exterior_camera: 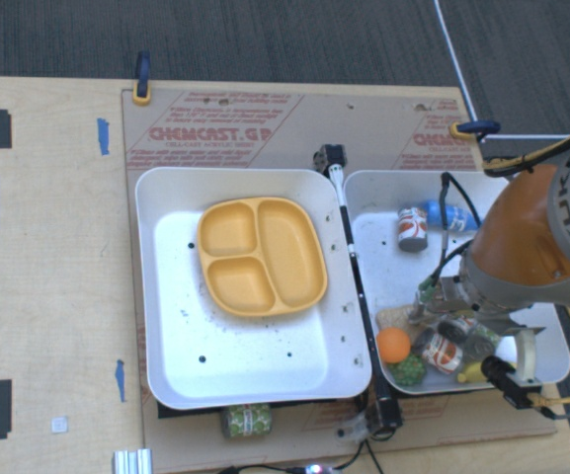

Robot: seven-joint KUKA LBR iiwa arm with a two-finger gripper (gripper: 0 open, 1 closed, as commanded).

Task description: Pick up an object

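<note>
Smooth 3-compt yellow plate (pixel 262 256)

The clear protective sheet (pixel 294 131) lying under the two white bins carries red print: "CHEMCAST GP" reads in large letters just behind the left bin (pixel 166 265), with a smaller line beneath it too fine to read. The same mark repeats, partly cut off, behind the right bin (pixel 373 215).

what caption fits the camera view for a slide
Arm's claw low over the cluttered right bin; yellow divided plate sits in the left bin.
</note>
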